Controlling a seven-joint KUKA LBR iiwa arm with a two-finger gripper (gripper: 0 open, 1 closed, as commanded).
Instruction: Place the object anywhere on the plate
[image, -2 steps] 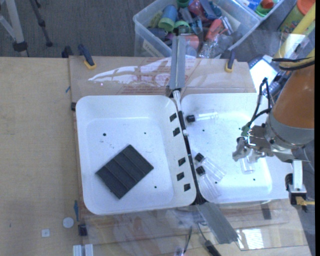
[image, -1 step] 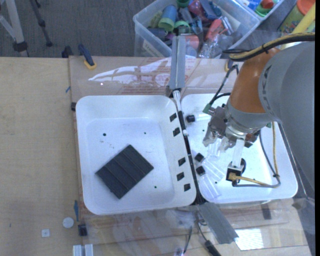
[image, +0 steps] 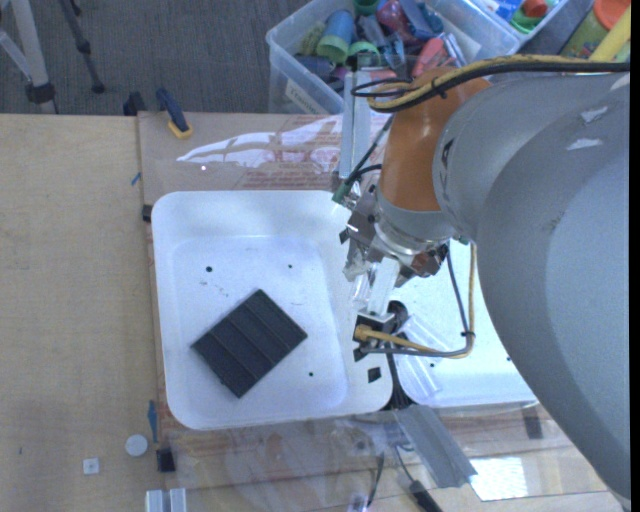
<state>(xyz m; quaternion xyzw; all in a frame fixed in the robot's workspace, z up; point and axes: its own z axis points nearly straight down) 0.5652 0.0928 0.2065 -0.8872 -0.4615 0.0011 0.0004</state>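
Note:
A dark grey ridged rectangular plate (image: 250, 342) lies flat and turned at an angle in the left white bin (image: 175, 300), toward its front. My gripper (image: 367, 292) hangs over the wall between the two bins, to the right of the plate and well apart from it. The grey arm with its orange band (image: 425, 150) covers much of the right bin (image: 455, 375). A small black square bit (image: 374, 375) rests by the shared rim just below the gripper. I cannot see anything between the fingers from this angle.
A clear tub of colourful toys (image: 400, 40) stands behind the bins. A blue and yellow clamp (image: 172, 115) sits at the back left of the board. Small bits (image: 135, 445) lie on the bench at the front left. A few dark specks (image: 208, 268) dot the left bin's floor.

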